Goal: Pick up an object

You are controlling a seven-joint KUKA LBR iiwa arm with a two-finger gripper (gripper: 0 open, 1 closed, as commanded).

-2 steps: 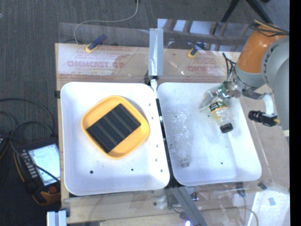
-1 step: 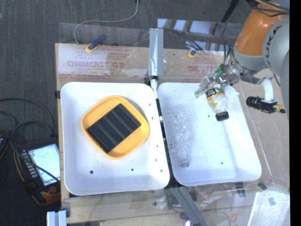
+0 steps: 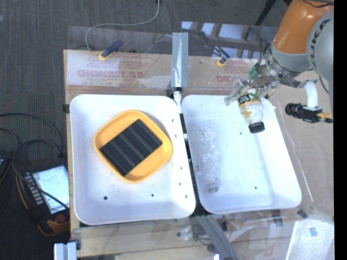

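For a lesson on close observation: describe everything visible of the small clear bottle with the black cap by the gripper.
The small clear bottle looks plastic, with a yellow-and-dark label and a black cap pointing down toward the right white bin. It hangs tilted over that bin's upper part, its top end between the fingers of the gripper.

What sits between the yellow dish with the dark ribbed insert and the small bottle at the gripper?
In the camera view, just white bin floor and the bins' adjoining rims separate the yellow dish from the small bottle.

Small clear bottle point(image 3: 251, 108), dark cap downward, between gripper point(image 3: 250, 91) fingers.
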